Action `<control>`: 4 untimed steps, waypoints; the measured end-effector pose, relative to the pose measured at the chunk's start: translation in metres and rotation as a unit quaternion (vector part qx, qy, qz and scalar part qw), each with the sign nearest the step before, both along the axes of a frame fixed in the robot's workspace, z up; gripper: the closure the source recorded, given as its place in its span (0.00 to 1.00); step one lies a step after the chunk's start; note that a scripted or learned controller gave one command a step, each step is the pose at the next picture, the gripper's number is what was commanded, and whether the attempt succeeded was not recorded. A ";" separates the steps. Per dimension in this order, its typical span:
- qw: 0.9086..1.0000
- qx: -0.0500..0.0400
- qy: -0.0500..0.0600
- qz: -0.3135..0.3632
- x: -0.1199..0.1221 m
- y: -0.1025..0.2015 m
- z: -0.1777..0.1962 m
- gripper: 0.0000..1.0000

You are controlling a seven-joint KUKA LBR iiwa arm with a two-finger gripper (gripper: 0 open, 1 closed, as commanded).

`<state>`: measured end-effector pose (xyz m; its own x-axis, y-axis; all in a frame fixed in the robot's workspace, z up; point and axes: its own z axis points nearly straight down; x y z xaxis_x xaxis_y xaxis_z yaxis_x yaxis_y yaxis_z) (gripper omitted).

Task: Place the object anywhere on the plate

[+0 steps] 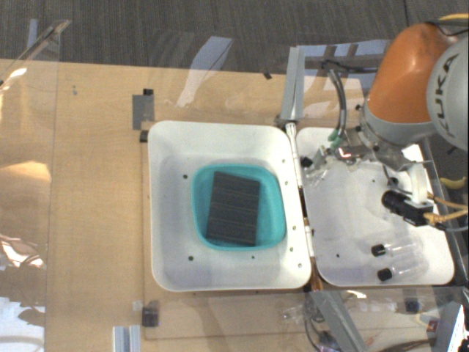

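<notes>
Two white bins sat on a wooden bench. Left bin [168, 262] held a teal plate [275, 218] with a dark block [234, 208] on it. Arm [410, 72] hung over the right bin [344, 248].

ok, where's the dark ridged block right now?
In the camera view the dark ridged block lies flat on the teal plate in the middle of the left bin, left of the divider between the bins.

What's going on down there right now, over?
Arm over the right bin. Dark ridged block lying flat on the teal plate in the left bin. Nothing blocking the plate.
</notes>
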<state>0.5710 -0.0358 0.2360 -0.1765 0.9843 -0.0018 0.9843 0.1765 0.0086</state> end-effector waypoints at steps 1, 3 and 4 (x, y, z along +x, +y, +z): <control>1.000 0.000 -0.004 0.002 0.002 0.000 0.011 1.00; 0.998 0.000 0.002 0.070 -0.045 0.070 -0.051 0.00; 0.999 0.000 0.000 0.054 -0.003 0.026 -0.026 0.00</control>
